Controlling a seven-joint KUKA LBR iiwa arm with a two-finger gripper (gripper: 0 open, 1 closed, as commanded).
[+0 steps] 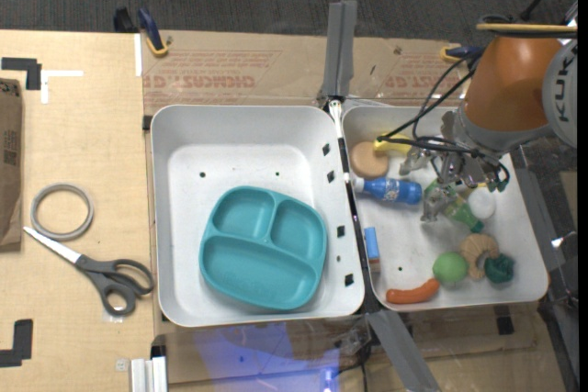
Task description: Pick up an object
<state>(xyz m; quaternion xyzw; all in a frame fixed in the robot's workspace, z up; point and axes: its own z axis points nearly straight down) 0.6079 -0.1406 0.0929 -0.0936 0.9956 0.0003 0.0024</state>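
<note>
In the right bin (528,225), over the middle: gripper (445,200) low, fingers (430,205) seemingly spread, tips just beside a green-white bottle (470,214). Left of it, touching nothing of the gripper, a blue bottle (390,190) and tan disc (370,161). Nearer the front wall, ball (449,268) and carrot (413,293). In the left bin (175,161), a plate (266,248).

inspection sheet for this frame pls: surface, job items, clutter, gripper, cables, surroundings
Surface: two white bins, left bin, right bin, on a cardboard-covered bench.
Job's things: right bin holds blue bottle, tan disc, green ball, orange sausage-shaped toy, teal toy.
Clutter: teal divided plate in left bin.
Grippers: gripper low over right bin, grasp unclear.
Cables: black cables by wrist.
Surroundings: scissors, tape roll left of bins.
</note>
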